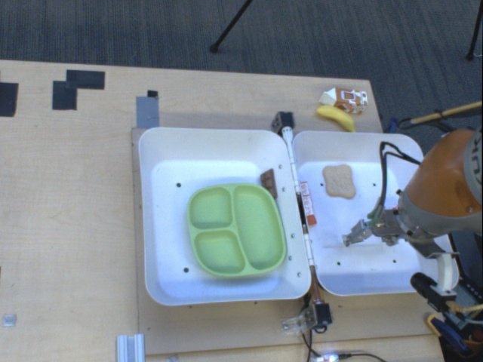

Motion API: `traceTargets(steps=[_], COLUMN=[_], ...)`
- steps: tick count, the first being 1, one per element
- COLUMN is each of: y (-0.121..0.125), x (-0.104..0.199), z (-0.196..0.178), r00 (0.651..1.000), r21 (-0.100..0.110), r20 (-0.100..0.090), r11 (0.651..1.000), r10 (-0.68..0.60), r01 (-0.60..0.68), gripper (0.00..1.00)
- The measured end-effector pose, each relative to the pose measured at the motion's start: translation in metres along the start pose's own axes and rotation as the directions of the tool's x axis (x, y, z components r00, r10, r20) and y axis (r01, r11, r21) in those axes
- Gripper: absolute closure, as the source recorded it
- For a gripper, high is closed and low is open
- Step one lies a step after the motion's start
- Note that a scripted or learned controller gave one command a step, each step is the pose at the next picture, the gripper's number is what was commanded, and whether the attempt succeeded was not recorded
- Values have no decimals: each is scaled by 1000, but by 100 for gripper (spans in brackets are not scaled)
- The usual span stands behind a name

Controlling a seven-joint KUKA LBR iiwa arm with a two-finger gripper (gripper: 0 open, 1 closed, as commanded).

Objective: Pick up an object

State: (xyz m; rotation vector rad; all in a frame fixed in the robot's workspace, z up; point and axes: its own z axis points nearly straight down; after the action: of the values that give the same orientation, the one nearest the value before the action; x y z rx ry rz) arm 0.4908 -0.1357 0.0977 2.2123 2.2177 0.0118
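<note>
A tan, bread-shaped piece (339,180) lies flat in the far part of the right bin (392,277). My gripper (358,235) hangs low over the middle of that bin, in front of and slightly right of the tan piece, and nothing shows in it. In the left bin (162,202) sits a green divided plate (236,230), with a small brown object (268,179) at its far right corner. A red and white packet (306,203) lies along the rim between the two bins.
A yellow banana (336,116) and a small white and orange packet (347,96) rest on the bench behind the right bin. The grey and orange arm (449,191) covers the right bin's right side. Cables and a clamp (313,317) sit at the front edge.
</note>
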Motion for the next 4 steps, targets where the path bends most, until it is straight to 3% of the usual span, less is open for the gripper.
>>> traceTargets(steps=[1,2,3,4], y=[2,2,3,3], x=[0,0,1,1], z=[-11,-10,-21,-21], r00=[1000,1000,1000,1000], r21=[-3,-3,-6,-6], r20=[0,0,-1,-1], r11=[1000,1000,1000,1000], r10=[-1,-1,-2,-3], r01=[1,1,2,3], gripper=[100,0,100,0])
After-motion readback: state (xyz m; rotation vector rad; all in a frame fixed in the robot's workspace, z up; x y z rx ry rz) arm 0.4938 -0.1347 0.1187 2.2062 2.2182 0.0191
